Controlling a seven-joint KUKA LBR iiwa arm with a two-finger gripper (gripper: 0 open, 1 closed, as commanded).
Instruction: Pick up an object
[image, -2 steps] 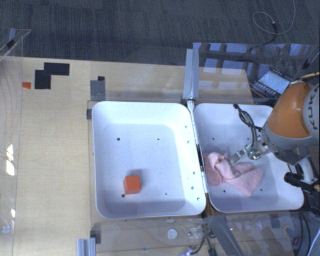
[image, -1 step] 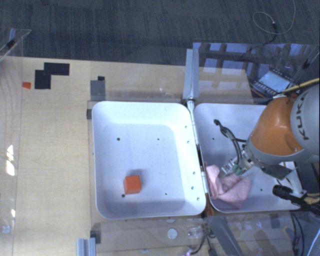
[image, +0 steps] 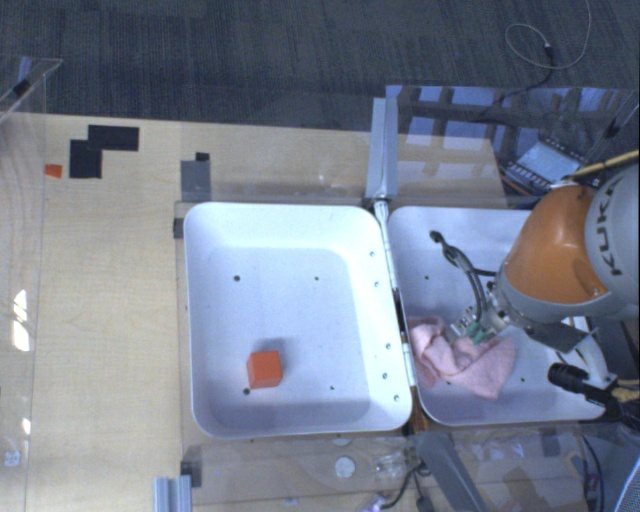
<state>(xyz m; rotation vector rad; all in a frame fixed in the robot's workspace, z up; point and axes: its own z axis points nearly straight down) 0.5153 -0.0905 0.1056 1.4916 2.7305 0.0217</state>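
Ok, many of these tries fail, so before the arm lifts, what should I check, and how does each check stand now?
1. Gripper is over a thing to pick: ok, it sits right at the pink cloth in the right bin.
2. Cloth is held between the fingers: cannot tell, the wrist hides the grip.
3. Cloth lies inside the bin, off the rim: ok.
4. Lift path is free of the divider between the bins: ok, the gripper stands apart from it.
5. Orange block is out of the way: ok, it lies alone in the left bin.
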